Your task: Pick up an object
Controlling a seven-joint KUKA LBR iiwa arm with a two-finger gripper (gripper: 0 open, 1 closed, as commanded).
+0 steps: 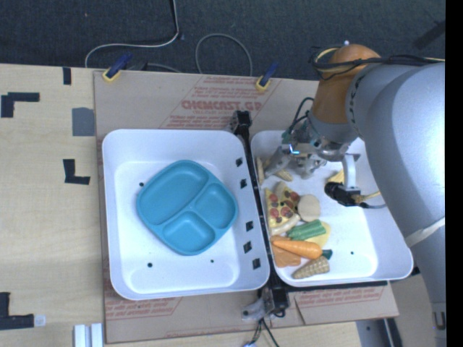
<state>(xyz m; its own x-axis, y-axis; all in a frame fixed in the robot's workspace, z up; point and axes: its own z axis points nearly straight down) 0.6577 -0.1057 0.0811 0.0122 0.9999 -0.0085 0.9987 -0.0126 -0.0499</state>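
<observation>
My gripper (291,159) is low in the far left part of the right bin (376,255), reaching in from the right. A tan piece (275,169) lies right under or against it, and I cannot tell whether it is gripped. Just nearer the camera lie a pizza slice (281,207), a beige round piece (309,207), a green vegetable (307,230), an orange carrot (296,248) and a corn-like cone (311,268). A yellow piece (336,176) sits to the right of the gripper.
The left bin (119,194) holds a blue divided plate (187,206). A black divider (249,194) runs between the bins. The grey arm (405,136) covers the right bin's far right side. The right bin's near right floor is bare.
</observation>
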